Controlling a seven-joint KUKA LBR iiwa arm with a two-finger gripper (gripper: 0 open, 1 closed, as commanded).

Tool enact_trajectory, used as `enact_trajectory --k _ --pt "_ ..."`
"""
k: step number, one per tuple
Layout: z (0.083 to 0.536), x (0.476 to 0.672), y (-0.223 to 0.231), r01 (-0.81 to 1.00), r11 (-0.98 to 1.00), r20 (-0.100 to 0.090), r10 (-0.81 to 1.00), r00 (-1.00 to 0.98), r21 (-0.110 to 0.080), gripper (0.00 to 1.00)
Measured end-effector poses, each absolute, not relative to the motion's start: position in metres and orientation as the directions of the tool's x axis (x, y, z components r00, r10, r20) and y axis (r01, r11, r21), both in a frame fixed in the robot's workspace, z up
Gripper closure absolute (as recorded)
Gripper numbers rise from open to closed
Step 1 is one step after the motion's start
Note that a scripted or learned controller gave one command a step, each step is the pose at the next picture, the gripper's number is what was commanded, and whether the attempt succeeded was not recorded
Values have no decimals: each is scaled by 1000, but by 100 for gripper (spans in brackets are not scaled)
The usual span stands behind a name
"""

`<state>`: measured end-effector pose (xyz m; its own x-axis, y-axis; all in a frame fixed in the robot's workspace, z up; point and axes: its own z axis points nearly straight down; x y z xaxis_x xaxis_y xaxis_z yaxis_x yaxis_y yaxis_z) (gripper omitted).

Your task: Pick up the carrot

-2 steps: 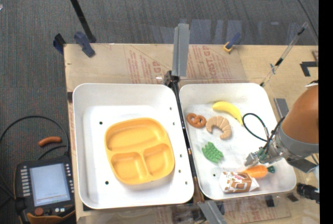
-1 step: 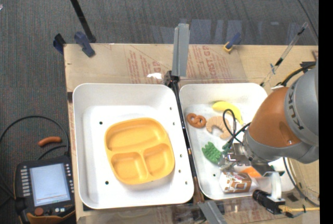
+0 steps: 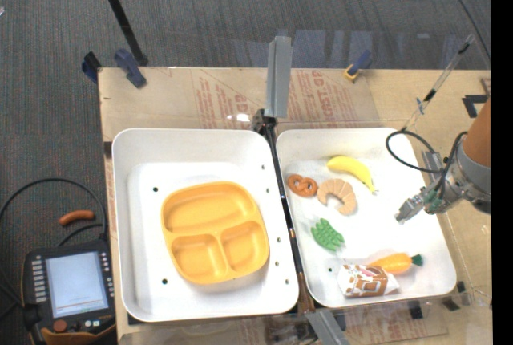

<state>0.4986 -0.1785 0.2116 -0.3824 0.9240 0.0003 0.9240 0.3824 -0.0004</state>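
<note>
You see two shallow white bins side by side on the bench. The left bin (image 3: pixel 128 175) holds a yellow divided plate (image 3: pixel 215 232) with three compartments, lying flat near the middle of the bin.

The carrot (image 3: pixel 396 262) lies in the right bin (image 3: pixel 300 144), near its front right corner. It is orange, with its green top pointing to the right wall of the bin. Just beside its left end you find a small carton (image 3: pixel 365 280) with brown and white print, lying on its side; the two seem to touch, but you cannot be sure from this angle.

In the same bin, a banana (image 3: pixel 352 171) lies toward the back, a croissant (image 3: pixel 338 194) is just in front of it, and a pretzel (image 3: pixel 302 185) sits to the left of the croissant. A green leaf (image 3: pixel 327 236) lies between the croissant and the carton.

The gripper (image 3: pixel 409 209) comes in from the right and hovers over the right side of the right bin, above the carrot in the view and apart from it. It has nothing between its fingers. How far they are open you cannot tell, because they are small and blurred here. A black cable (image 3: pixel 401 152) loops behind the gripper.

At the left of the bench a teach pendant (image 3: pixel 70 287) rests on the floor.
</note>
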Motion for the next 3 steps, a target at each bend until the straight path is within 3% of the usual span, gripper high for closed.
enact_trajectory --k 1,2,3 --pt "212 499 -178 924 383 0 924 -383 -1 0" --pt "87 476 -206 881 473 3 881 -473 -1 0" --pt "95 475 -207 883 470 5 883 -470 -1 100"
